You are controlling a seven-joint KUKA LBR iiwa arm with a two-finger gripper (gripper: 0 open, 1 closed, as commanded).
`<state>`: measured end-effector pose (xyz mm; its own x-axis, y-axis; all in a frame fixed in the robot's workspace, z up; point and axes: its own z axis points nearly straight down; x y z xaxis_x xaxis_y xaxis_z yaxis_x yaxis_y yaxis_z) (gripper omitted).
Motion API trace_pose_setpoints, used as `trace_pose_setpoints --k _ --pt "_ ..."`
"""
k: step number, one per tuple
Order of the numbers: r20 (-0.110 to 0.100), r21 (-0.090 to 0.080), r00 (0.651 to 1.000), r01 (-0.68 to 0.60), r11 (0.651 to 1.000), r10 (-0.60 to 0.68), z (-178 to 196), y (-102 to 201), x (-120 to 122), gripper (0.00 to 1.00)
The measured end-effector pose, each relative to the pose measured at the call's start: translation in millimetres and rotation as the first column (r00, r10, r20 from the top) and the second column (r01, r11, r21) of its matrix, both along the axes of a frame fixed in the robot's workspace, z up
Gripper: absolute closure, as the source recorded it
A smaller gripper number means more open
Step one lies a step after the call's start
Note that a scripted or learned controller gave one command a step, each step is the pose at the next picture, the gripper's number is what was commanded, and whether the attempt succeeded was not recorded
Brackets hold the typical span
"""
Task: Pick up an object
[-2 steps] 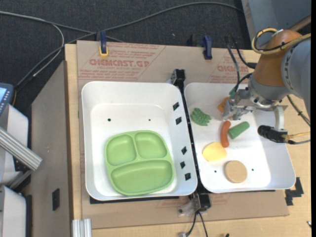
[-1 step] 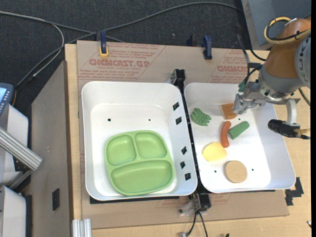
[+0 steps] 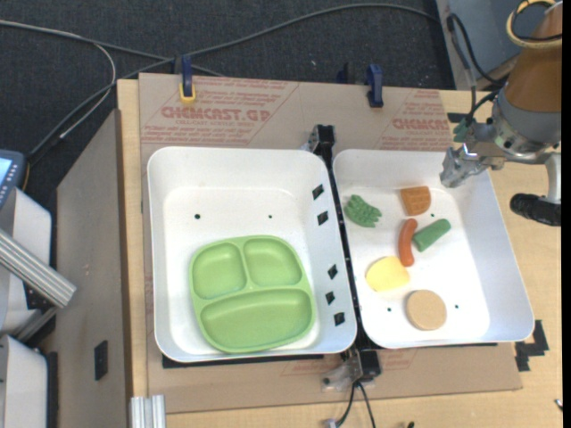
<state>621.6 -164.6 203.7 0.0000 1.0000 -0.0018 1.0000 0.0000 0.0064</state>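
Tan disc (image 3: 426, 310), arm (image 3: 535, 69) partly cropped

2 bins (image 3: 268, 172) glossy white plastic; green tray (image 3: 252, 292) matt plastic; cardboard base (image 3: 268, 96).

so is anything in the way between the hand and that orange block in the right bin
Nothing visible blocks it. The hand sits over the far right corner of the right white bin, and the orange square block lies just left of it with bare bin floor between. The red sausage-shaped piece and dark green piece lie nearer the camera, off that path.
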Motion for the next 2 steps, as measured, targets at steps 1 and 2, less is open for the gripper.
trace_pose_setpoints --k 1,2 --pt "0.000 0.000 1.000 -0.002 1.000 0.002 52 0 2 1.00" --pt "-0.010 0.005 1.000 -0.006 1.000 0.006 50 56 -7 1.00"
